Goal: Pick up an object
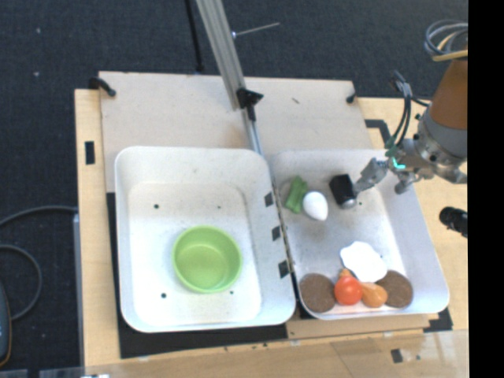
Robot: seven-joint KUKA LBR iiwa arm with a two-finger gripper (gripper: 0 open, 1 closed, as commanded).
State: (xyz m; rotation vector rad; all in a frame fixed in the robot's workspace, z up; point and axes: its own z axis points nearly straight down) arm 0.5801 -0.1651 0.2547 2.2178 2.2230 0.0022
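- Claw (346,190): positioned low over the right bin (409,235), upper area; finger state cannot be determined.
- White egg (316,205): on the bin floor, just left of the claw, touching a green object (295,194).

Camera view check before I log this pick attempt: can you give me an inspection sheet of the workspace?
Surface: two white bins, left bin, right bin, on a wooden bench.
Job's things: white egg, green piece, tomato, two brown discs, white lump, orange piece, all in right bin.
Clutter: green bowl in left bin.
Grippers: gripper low in right bin, beside the egg.
Cables: at arm wrist; another at far left.
Surroundings: dark carpet, metal pole.
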